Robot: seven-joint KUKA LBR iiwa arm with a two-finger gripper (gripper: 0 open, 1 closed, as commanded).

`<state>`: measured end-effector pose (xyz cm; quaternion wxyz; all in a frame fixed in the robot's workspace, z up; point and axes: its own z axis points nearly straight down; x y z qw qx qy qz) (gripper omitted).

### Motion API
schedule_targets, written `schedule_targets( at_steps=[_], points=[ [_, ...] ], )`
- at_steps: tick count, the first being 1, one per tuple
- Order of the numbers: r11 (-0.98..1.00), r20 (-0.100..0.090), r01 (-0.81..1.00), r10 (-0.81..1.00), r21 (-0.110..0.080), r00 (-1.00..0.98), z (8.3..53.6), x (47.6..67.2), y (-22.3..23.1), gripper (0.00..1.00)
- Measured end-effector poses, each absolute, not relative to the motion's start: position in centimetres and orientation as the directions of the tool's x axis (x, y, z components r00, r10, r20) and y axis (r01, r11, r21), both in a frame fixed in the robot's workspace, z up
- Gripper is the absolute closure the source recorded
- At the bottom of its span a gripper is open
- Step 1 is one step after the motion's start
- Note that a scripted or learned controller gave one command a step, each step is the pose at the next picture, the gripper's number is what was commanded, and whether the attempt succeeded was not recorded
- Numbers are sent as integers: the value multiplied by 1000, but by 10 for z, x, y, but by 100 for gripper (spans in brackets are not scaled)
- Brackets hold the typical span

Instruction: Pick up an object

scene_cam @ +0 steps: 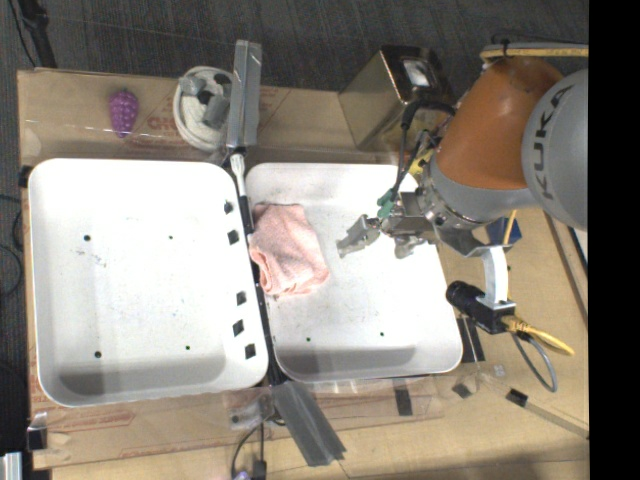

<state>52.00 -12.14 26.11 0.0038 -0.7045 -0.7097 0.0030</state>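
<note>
jaws (352, 239) look spread with nothing in them (hard to tell), pink cloth (288, 248) bunched by the right bin's (440, 353) left wall, so a grab could snag just a fold and slip

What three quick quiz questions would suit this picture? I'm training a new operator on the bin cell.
1. True or false: the pink cloth lies in the right bin.
2. Which is nearer the cloth: A) the divider between the bins, B) the bin's right wall?
3. Fill in: the gripper hovers to the cloth's ____.

Key: 1 true; 2 A; 3 right.
</note>
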Motion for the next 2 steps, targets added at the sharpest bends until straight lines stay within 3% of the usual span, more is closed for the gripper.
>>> schedule_targets(
  at_steps=[1, 2],
  points=[
    [38, 1, 999, 999, -4, -38, 91, 581, -109, 0],
    [40, 3, 999, 999, -7, -40, 98, 581, -109, 100]
  ],
)
